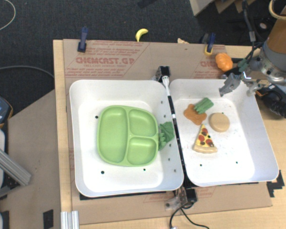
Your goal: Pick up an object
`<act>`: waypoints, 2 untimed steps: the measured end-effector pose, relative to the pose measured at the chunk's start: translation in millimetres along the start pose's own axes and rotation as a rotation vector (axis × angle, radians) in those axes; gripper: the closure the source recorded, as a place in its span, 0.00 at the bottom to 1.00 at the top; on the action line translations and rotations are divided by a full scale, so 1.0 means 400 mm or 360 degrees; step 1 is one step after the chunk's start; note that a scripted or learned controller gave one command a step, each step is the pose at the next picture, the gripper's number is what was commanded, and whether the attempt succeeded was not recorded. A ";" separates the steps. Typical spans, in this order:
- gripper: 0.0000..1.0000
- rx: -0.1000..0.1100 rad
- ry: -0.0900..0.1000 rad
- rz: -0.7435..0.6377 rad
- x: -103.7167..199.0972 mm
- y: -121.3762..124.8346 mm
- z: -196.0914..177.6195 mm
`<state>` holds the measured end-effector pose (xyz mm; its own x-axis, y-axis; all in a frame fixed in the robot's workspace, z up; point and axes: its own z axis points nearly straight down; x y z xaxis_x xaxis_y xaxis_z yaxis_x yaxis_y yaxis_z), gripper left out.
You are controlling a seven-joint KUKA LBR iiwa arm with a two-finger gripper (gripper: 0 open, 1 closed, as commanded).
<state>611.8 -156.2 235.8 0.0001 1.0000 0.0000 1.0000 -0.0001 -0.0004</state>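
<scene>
The right bin [257, 142] holds three toy foods. An orange carrot with a green top [198, 110] lies near its middle, a round beige bun [219, 122] sits just right of it, and a pizza slice [205, 141] lies below both. My gripper [239, 87] hangs over the bin's far right corner, up and to the right of the carrot and apart from all three. Its fingers [228, 85] stand open with nothing between them.
The left bin [81, 128] carries a green divided plate [127, 135], with a green leafy toy [166, 133] at the plate's right edge. An orange toy [223, 61] lies on the cardboard behind the right bin, close to the gripper. A yellow banana [141, 33] and blue clamps [82, 39] sit at the back edge.
</scene>
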 end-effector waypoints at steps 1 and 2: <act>0.00 -0.0013 -0.0002 -0.0002 0.054 -0.066 0.344; 0.00 -0.0032 -0.0011 -0.0001 0.073 -0.199 0.362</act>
<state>532.0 -127.1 91.0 -0.0003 1.0000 -0.0069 0.9998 0.0004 0.0199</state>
